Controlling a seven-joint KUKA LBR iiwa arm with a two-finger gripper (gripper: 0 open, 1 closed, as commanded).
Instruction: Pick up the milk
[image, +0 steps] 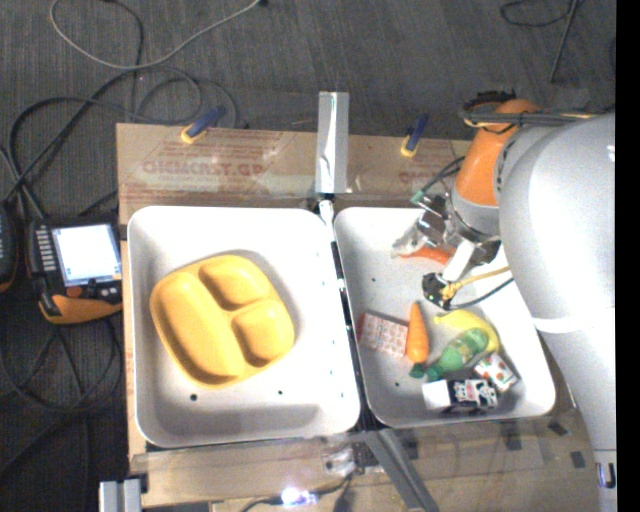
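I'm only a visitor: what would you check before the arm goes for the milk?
1. Milk in plain view, at the lower edge of the right bin: ok.
2. Gripper above the milk: not ok, it hangs over the bin's upper end.
3. Room around the milk: not ok, the green bottle and a small carton lie close against it.
4. Gripper carrying nothing: cannot tell.
5. Milk lying so it can be gripped: cannot tell.

The smooth, bulky pale grey arm (565, 230) bears an orange band (482, 172) above its silvery tool (428, 238).
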